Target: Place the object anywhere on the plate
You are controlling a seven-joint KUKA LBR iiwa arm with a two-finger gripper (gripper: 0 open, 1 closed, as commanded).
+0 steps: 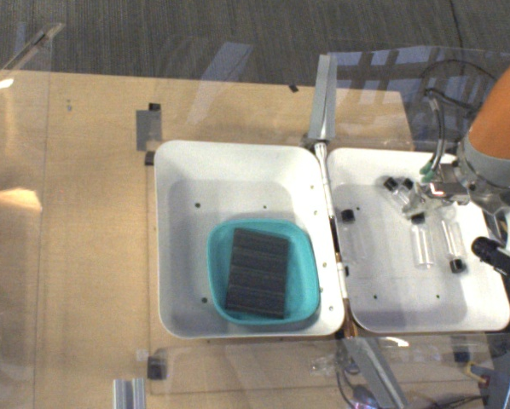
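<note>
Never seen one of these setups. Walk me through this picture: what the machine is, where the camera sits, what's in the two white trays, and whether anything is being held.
One camera, fixed above a wooden bench, looks down at a slant. On the bench stand two shallow white bins side by side. The left bin holds a teal plate, square with rounded corners, and a dark ribbed block lies flat on it, well inside its rim. The right bin sits under the robot arm, a grey machine with an orange band that reaches in from the right. Its gripper has clear fingers that hang over this bin, well away from the plate. I see nothing between the fingers, and they are too faint to judge as open or shut. The small black bits near them look like parts of the gripper.
</note>
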